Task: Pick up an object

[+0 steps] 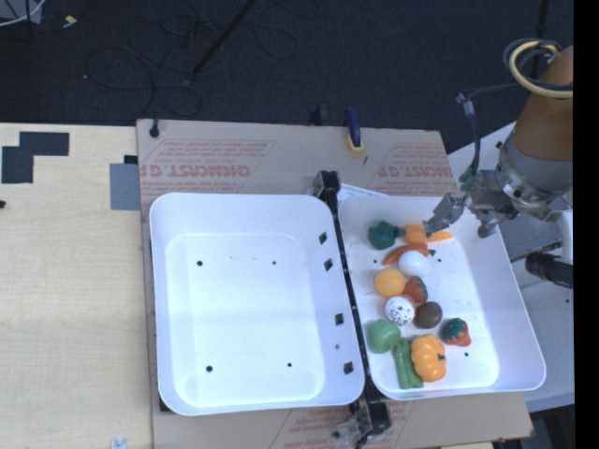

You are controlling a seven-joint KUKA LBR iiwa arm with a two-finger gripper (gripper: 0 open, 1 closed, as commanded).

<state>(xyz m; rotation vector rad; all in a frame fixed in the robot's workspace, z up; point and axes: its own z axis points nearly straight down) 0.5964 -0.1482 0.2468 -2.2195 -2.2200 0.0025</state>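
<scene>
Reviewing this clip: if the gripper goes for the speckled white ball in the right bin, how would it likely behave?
The speckled ball looks round and smooth, so it would probably roll or squirt away if pinched off-centre. It sits wedged among an orange ball and a brown ball, so neighbours may shift too.

toy foods (412,311) | small, mixed colours | clustered, touching | right bin (510,297)

Left bin (178,251) floor was open throughout, free descent anywhere. Right bin (510,297): toys packed along its 9 o'clock side, from the dark green piece (382,235) at 11 down to the orange pumpkin (429,356) at 6. Bare floor ran along 3 to 5 o'clock. Gripper (442,219) hung over the 12 o'clock rim.
</scene>
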